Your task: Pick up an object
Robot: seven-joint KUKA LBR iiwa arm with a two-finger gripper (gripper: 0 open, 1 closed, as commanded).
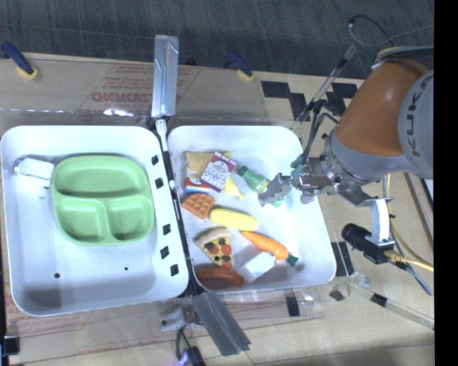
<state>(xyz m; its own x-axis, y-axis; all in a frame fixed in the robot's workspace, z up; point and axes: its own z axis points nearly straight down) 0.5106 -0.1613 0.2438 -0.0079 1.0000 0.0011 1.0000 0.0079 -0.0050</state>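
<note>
With its finger state impossible to tell, the grey two-finger gripper (275,189) hovers just right of the green plastic bottle (252,178); it should centre over one toy before descending.

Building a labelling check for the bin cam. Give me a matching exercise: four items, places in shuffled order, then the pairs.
Items:
1. green divided tray
2. carrot
3. pizza slice
4. gripper

Places:
A. over the right bin's upper right part
B. in the left bin
C. right bin, lower left, under the corn
D. right bin, lower right of the corn

Pairs: 1-B, 2-D, 3-C, 4-A
</note>
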